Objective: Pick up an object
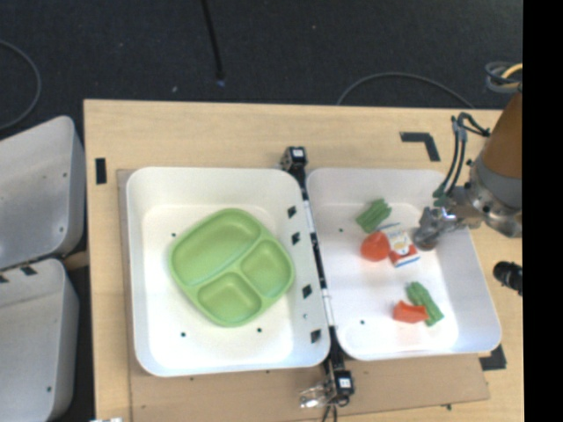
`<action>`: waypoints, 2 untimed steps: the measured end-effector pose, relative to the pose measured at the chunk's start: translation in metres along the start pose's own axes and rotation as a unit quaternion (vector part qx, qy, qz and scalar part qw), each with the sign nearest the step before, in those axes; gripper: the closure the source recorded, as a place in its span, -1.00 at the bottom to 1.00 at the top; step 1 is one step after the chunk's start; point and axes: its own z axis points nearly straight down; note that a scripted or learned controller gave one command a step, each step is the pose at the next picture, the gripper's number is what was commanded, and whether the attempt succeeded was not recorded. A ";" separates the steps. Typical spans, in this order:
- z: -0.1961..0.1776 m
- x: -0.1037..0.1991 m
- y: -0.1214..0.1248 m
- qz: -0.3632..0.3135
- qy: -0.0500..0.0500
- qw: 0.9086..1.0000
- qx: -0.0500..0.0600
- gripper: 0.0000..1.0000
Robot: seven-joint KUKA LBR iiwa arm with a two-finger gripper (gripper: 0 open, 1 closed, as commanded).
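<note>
Gripper (429,233) hovers beside small carton (404,252), red ball (375,247) touching its far side.

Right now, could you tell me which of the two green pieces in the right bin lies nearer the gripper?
The upper green piece, left of the gripper, above the red ball. The lower green piece lies against a red piece.

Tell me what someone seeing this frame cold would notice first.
The eye lands on the big green divided plate, lying alone in the left bin. Next comes the small cluster in the right bin: a red round piece, green pieces and a small carton. The gripper reaches in from the right, just beside that carton.
</note>
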 end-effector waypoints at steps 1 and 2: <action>0.006 0.053 0.000 -0.001 0.000 1.000 0.000 1.00; -0.010 0.105 0.001 -0.001 0.000 1.000 -0.001 1.00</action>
